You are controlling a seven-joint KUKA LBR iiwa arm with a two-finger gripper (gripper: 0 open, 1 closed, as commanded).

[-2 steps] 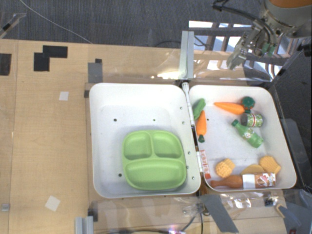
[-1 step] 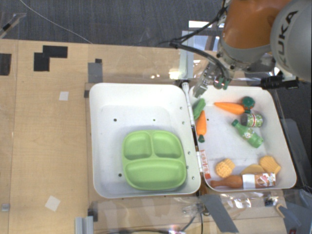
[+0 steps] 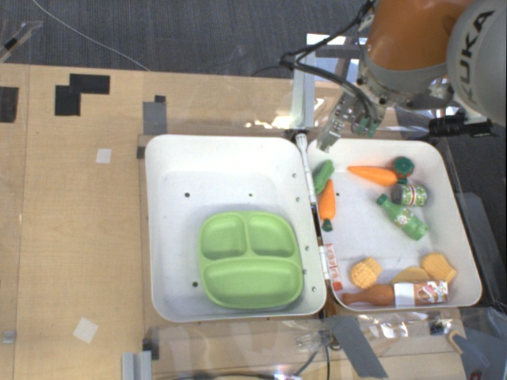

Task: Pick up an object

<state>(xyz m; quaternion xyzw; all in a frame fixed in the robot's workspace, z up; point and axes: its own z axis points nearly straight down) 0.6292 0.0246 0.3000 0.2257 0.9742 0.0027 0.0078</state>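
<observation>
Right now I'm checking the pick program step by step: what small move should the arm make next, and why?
Probably lower the gripper a little toward the small carrot by the divider. The gripper hangs above the right bin's upper left corner, holding nothing, and that carrot, with a green piece at its top, lies nearest below it.

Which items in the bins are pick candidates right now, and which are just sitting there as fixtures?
Pick candidates, right bin:
- two carrots
- green bottle
- small can
- sauce bottle
- corn piece
- two pastry pieces
The gripper hangs above that bin's top left corner.

Just lying about:
- green divided plate in the left bin
</observation>
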